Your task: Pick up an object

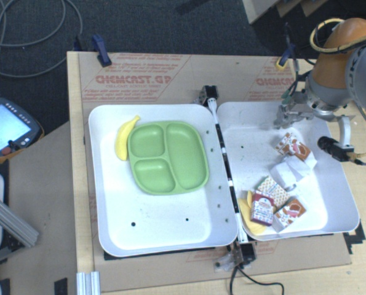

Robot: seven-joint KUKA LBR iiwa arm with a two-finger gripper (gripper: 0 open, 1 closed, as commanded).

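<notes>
Bench (78,165) first, from the left: the left bin (164,226) carries a green divided tray (168,157) with a yellow banana (125,137) lying against its far-left corner, both well apart from the arm. Right of the seam, the right bin (250,128) holds the likelier targets: a red-and-white packet (293,147) toward the far side, a plain white block (287,174) just nearer, and a huddle of printed packets (275,206) at the near edge, resting on something yellow (251,219) that may be a second banana. The arm (333,66) comes in at the far right, and the hand (291,112) sits low over the far part of the right bin, just beyond the red-and-white packet. I'd judge this the approach step, with nothing gripped yet; the next move looks to call for shifting nearer over that packet, lining up with it, then dropping and closing. Whether the hand is wide or narrow I cannot tell, since the wrist and cabling blur it. The yellow thing is mostly covered, and the packets overlap, so their number is unclear.
</notes>
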